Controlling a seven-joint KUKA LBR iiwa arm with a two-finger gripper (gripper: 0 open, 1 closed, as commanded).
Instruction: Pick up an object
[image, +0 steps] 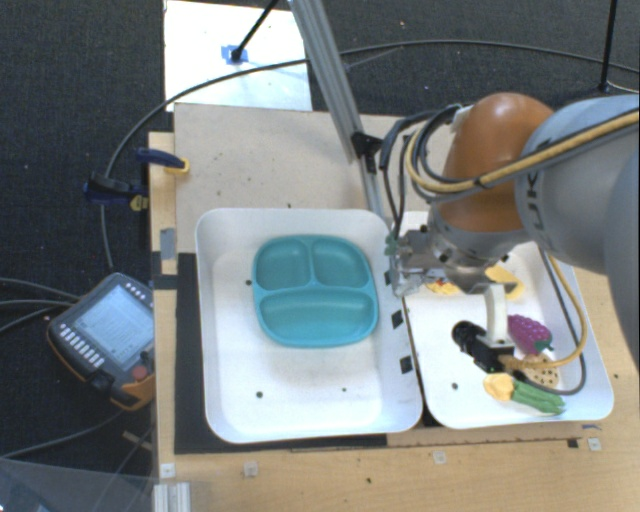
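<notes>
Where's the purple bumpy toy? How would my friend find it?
Look at the right white bin, the one under the big grey arm. Near its lower right side lies the purple grape bunch, just above a green and yellow toy. It is the only purple, knobbly thing there.

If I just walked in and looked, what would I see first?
Probably the big grey robot arm with its orange band, reaching in from the right over the right white bin. Next, the teal plastic plate with three compartments, lying in the left white bin. Then the little toy foods in the right bin's near corner, such as a purple bunch of grapes and a green vegetable piece.
</notes>
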